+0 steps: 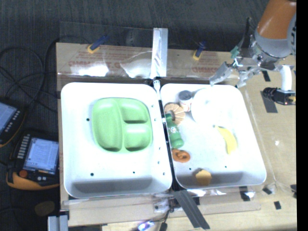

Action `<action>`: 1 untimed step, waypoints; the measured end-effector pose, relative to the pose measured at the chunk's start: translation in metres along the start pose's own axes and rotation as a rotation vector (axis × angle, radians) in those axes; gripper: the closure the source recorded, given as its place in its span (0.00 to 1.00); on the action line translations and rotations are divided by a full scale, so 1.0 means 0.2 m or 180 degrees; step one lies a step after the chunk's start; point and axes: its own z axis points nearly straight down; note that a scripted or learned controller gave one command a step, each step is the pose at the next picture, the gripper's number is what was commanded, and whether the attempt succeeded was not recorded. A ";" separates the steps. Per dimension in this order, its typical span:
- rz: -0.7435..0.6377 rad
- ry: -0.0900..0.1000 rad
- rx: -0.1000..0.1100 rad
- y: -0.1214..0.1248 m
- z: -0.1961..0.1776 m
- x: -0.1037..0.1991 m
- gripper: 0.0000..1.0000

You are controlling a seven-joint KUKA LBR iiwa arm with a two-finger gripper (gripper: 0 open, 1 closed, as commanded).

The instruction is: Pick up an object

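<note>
Banana (227, 139), yellow and curved, lies in the right bin (250, 143), below and a little left of the hand (238, 71), well apart from it. The hand hovers past that bin's far right corner, over the surface, fingers splayed wide and holding nothing, though at this slant that is my best reading. Left of the hand and lower, a green bottle (174, 134), a doughnut (181, 155) and a grey-capped jar (185, 97) crowd the dividing wall, awkward for fingers. The banana sits in open floor, likely the easier pick. Far left, a green tray (121, 124) fills the other bin.
</note>
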 end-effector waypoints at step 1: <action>-0.0409 -0.0005 0.0002 -0.13 0.48 -0.27 0.00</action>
